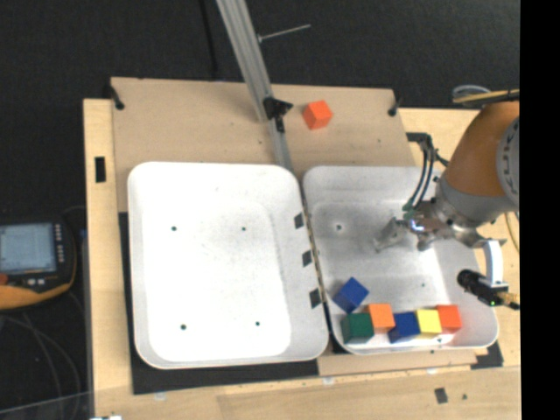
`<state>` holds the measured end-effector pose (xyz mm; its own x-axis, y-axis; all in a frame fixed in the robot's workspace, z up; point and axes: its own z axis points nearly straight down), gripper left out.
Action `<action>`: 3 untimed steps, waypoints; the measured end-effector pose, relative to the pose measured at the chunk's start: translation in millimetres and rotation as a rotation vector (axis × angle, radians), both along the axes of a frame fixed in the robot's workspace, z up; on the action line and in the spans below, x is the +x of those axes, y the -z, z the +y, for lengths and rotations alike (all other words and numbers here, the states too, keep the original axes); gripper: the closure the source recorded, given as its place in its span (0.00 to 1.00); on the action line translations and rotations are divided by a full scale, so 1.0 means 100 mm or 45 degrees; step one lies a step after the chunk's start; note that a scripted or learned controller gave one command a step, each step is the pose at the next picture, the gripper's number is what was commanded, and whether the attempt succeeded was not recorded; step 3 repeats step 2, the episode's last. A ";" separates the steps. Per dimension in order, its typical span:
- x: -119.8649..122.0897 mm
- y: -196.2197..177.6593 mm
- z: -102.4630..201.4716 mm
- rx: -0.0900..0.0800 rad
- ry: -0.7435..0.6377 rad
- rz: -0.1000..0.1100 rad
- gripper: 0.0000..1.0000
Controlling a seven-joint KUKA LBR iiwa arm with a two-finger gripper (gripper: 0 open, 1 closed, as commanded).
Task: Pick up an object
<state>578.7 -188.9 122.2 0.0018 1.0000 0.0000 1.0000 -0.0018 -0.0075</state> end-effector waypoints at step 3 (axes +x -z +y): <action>-0.37 -0.60 0.02 0.002 0.001 0.002 0.00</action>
